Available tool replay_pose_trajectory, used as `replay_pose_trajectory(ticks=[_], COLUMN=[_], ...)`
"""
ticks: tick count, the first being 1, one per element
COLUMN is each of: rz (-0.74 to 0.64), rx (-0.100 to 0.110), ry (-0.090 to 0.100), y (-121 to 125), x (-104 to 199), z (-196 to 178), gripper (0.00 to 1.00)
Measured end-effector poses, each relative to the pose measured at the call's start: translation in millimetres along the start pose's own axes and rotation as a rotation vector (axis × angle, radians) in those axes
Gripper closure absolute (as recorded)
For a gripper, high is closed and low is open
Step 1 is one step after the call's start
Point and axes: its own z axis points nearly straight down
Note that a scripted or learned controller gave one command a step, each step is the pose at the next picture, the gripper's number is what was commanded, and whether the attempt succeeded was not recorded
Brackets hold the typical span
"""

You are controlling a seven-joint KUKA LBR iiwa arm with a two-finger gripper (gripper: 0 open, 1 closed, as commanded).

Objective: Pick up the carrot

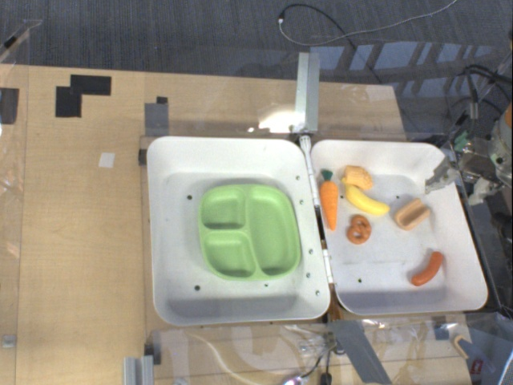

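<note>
The carrot point(329, 202) lay in the right bin point(449, 295), close against that bin's left wall, its green top pointing toward the far edge and its orange tip toward the near edge. Nothing gripped it.

Just to its right sat a yellow banana point(366, 202), set at a slant, with a small croissant-like pastry point(358, 176) touching or nearly touching the banana's far end. A brown pretzel point(359, 229) lay just near of the banana. Further right was a hot dog in a bun point(411, 213), and a loose sausage point(427, 268) rested toward the bin's near right corner, well apart from the carrot.

The gripper point(443, 172) stood over the far right part of the right bin, near the rim, on the opposite side of the bin from the carrot. The state of its jaws could not be determined from the view. No item was seen in its grasp.

The left bin point(172, 295) adjoined the right bin along a shared middle edge. It held a green divided plate point(249, 231) with three compartments, lying roughly central.

Both bins rested on a wooden bench point(72, 239). A black cable point(345, 29) trailed across the dark floor beyond the bench.
</note>
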Motion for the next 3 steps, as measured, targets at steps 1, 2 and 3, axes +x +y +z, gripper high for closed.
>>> replay_pose_trajectory(ticks=[1,2,3], rz=[-0.217,-0.532,-0.557], rx=[0.001,0.0,-0.001], ry=[0.0,0.001,0.0], y=[13,3,-61], x=[43,59,28], z=[56,50,31], gripper=[0.0,0.0,0.0])
